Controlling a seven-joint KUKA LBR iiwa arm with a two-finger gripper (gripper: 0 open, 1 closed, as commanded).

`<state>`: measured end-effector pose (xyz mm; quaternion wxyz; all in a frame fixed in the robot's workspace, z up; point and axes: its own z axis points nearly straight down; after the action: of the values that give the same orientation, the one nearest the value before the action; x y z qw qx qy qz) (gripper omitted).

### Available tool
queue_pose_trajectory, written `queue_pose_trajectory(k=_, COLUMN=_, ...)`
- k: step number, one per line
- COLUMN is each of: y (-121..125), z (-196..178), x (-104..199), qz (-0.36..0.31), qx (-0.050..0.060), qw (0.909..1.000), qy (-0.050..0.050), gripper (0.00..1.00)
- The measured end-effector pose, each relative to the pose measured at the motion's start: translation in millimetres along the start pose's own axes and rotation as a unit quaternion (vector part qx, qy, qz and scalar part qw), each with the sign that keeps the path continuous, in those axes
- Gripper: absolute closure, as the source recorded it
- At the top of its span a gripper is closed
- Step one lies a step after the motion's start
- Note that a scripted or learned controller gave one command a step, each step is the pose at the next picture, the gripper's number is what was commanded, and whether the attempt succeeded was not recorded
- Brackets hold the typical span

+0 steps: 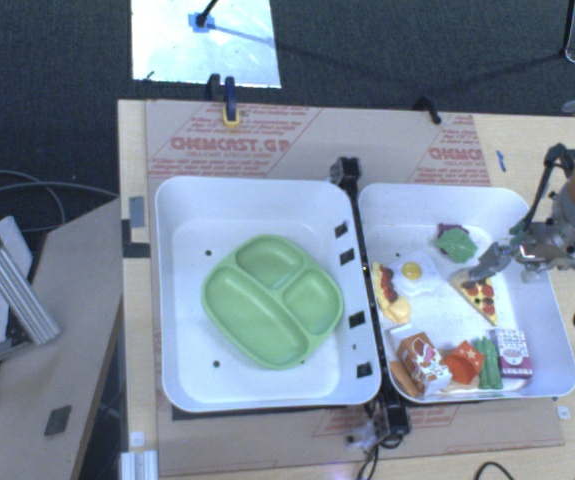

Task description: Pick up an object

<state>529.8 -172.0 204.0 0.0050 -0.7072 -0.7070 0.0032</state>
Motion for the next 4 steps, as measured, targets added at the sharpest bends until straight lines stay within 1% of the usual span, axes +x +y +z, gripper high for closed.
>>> queue_pose_trajectory(k=1, y=2.9, z=-6.8, x=0.5, qz=-0.002, qx=-0.006, qw=1.0, qy=-0.001, gripper=0.0)
queue_pose_trajectory(k=2, y=-5.7, z=42.4, x=3.9, qz=-0.001, qx=-0.005, qw=1.0, qy=-0.001, gripper=0.0)
queue_pose_trajectory(k=3, y=-12.2, z=91.7, x=-3.1, qz=0.0, qx=-0.004, qw=1.0, qy=-0.001, gripper=0.0)
queue_pose_trajectory(k=4, y=-9.8, z=116.5, x=-5.6, qz=0.0, qx=-0.009, qw=1.0, qy=-0.004, gripper=0.0)
